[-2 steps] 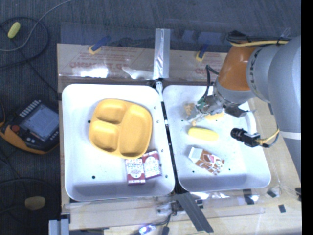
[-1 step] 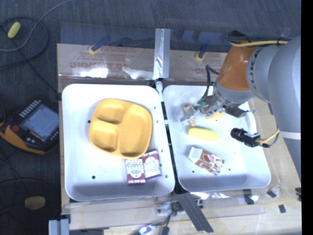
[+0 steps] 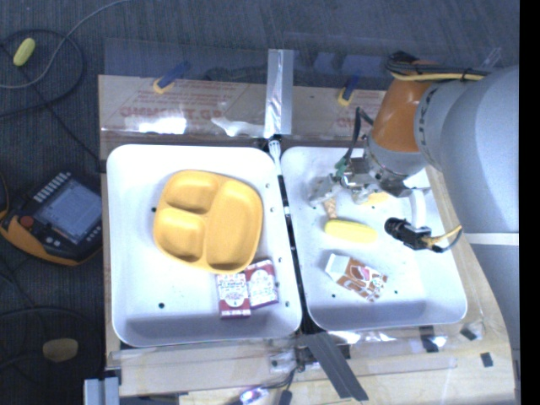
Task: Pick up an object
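Camera view: arm [image 3: 396, 125] ends seemingly near yellow block [image 3: 350, 230].

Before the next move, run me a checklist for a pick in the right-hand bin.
1. Pincer is inside the right bin: ok.
2. Pincer is already carrying something: cannot tell.
3. Yellow object lies apart from the red-and-white packet: ok.
4. Pincer is lined up over the yellow object: not ok, it sits nearer the bin's far wall.
5. Red-and-white packet is clear of the bin walls: ok.
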Action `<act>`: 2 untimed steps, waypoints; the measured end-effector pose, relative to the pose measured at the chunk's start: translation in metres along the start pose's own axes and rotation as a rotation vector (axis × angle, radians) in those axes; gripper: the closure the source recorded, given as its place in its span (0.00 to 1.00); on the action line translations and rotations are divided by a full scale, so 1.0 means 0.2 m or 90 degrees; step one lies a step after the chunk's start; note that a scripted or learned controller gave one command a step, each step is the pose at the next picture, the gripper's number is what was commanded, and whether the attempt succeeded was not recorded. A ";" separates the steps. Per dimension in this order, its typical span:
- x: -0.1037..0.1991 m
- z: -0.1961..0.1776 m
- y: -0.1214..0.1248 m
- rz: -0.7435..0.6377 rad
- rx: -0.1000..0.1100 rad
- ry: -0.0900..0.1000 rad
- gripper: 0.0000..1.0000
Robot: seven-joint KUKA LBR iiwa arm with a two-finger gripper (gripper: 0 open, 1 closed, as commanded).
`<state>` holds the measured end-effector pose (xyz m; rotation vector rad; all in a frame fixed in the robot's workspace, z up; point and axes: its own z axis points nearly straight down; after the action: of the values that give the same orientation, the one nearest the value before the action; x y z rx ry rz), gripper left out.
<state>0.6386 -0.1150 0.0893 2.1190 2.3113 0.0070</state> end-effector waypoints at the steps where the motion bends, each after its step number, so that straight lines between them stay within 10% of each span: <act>1: 0.00 -0.06 0.01 -0.001 -0.002 -0.002 1.00; 2: 0.25 -0.47 0.03 0.004 0.005 0.000 1.00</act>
<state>0.6394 -0.0637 0.1834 2.1305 2.3083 -0.0034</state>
